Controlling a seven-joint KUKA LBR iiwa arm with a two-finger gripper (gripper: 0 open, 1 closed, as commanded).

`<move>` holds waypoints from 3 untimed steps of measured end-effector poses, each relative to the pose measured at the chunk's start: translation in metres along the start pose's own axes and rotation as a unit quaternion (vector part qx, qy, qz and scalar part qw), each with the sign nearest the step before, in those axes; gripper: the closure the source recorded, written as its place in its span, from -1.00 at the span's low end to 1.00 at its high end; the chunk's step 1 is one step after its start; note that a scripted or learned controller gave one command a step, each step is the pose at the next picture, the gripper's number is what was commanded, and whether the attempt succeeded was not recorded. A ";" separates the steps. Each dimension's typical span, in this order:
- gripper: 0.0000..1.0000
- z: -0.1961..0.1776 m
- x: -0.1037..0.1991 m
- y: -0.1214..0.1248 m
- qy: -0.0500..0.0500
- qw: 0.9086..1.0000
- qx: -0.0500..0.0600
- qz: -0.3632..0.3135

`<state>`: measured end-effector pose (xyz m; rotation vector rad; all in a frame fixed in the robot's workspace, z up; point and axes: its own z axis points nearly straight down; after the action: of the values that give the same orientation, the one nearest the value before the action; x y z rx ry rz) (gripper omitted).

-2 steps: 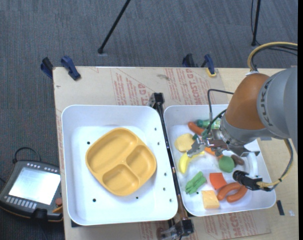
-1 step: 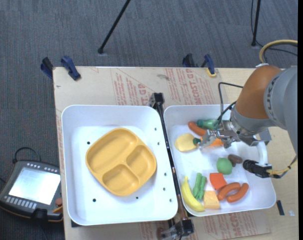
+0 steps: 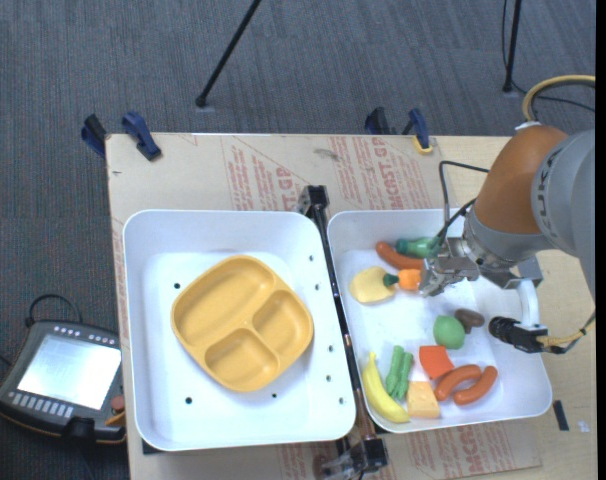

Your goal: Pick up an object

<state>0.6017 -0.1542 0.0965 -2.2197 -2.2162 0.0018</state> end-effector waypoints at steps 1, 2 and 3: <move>-1.00 0.000 0.000 0.000 0.000 1.000 0.000 0.000; -1.00 0.007 0.052 0.043 -0.001 1.000 -0.003 -0.001; 1.00 -0.001 0.053 0.043 -0.001 1.000 -0.001 -0.004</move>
<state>0.6446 -0.1012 0.0976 -2.2135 -2.2256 0.0027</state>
